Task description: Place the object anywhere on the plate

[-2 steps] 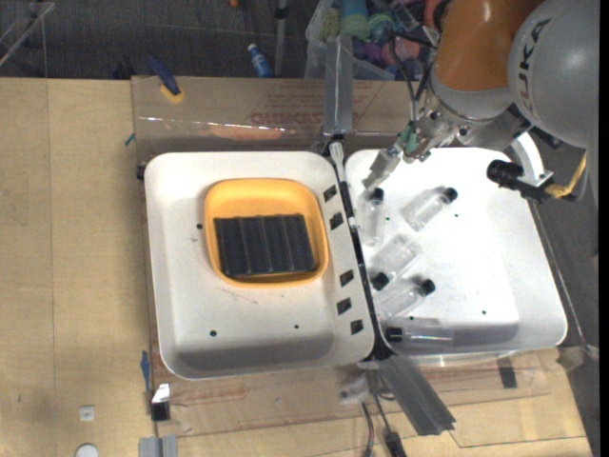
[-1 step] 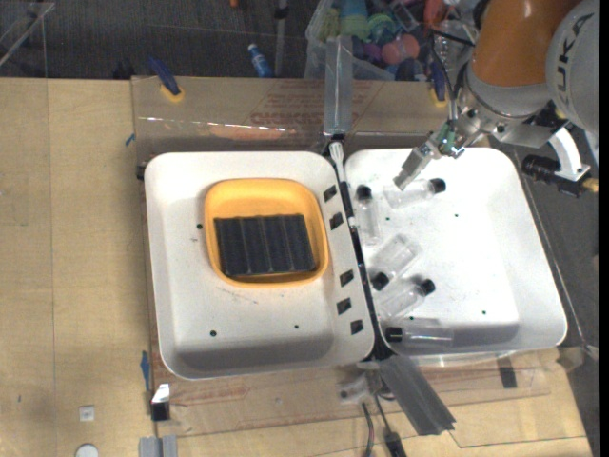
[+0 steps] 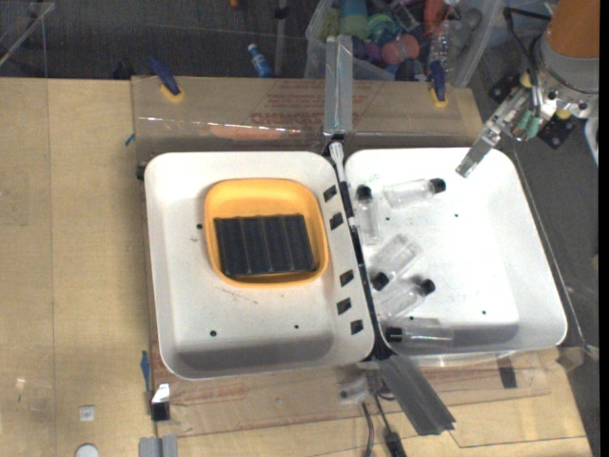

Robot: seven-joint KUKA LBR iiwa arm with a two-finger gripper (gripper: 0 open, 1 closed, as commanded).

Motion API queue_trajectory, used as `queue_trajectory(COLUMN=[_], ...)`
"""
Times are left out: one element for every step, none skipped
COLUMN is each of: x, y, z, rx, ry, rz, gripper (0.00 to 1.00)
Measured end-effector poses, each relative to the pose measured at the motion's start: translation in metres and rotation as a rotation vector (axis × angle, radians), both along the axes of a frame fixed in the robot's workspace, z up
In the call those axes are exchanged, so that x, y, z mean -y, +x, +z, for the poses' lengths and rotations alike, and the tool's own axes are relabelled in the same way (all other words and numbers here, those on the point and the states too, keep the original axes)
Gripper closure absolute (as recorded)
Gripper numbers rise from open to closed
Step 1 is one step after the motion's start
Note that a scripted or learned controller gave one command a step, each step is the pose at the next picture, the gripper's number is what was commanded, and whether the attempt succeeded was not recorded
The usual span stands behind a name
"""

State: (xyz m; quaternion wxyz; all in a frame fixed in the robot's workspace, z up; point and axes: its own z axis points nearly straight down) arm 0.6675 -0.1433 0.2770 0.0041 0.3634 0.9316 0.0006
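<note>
An orange plate (image 3: 221,201) lies in the left bin (image 3: 171,284), and a dark ribbed rectangular slab (image 3: 264,245) rests on its middle. Several small clear bottles with black caps lie in the right bin (image 3: 495,255): one near the back (image 3: 414,191), one along the divider (image 3: 365,215), and two lower down (image 3: 392,257) (image 3: 404,298). My gripper (image 3: 469,166) hangs over the back right corner of the right bin, slanting down to the left, a little right of the back bottle. Nothing shows in its grasp.
A dark divider with black clips (image 3: 344,246) runs between the two bins. Another clear bottle (image 3: 419,332) lies at the right bin's front edge. A box of colourful toys (image 3: 400,12) stands behind the bench. Tape and clamps (image 3: 169,86) line the back edge.
</note>
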Motion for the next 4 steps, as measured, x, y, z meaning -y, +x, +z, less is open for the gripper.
queue_trajectory(x=[0.061, 0.080, 0.077, 0.078], y=[-0.007, -0.015, -0.007, 0.002], z=[-0.014, -0.041, -0.063, -0.058], rx=[-0.001, -0.003, -0.003, 0.002], ry=[-0.002, -0.001, -0.002, -0.008], rz=[0.293, 0.561, 0.800, 1.074], gripper=[0.00, 0.00, 0.00, 0.00])
